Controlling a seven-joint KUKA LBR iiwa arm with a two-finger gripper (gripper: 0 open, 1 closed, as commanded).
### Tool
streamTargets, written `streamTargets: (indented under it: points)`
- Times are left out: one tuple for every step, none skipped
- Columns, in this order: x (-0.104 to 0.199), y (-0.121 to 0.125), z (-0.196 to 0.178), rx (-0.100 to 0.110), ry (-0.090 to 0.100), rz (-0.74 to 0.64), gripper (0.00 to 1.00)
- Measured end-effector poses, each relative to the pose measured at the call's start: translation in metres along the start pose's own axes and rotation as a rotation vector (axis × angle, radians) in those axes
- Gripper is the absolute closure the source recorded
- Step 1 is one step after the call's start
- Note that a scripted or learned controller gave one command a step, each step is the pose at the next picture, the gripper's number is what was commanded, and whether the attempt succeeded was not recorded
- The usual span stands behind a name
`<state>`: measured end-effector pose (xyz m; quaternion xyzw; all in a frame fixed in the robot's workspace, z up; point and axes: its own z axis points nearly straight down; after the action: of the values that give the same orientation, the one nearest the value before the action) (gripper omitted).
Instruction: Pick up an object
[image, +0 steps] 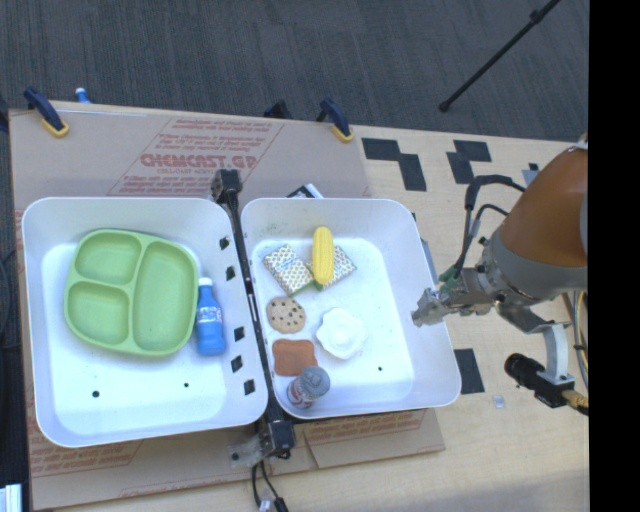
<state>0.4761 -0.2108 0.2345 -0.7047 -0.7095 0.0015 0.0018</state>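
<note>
Pincer (425, 308), grip state unreadable, hangs over right bin's (405, 225) bare right rim, toys leftward.

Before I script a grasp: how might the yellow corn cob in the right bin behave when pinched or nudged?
The corn cob looks rounded and elongated, so a sideways nudge would probably roll it. It rests across checkered packets, likely an unsteady seat. Its glossy plastic-looking skin may slip.

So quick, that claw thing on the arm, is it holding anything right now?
Gripper: over the right edge of the right bin, nothing visible between its fingers; open or shut cannot be told from here.
</note>
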Motion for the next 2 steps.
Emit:
streamTargets:
  points:
    - [-0.0005,0.0005,-0.0093,-0.004,-0.001,0.001,1.00]
    - [-0.0005,0.0006,-0.0117,-0.004,-0.001,0.001,1.00]
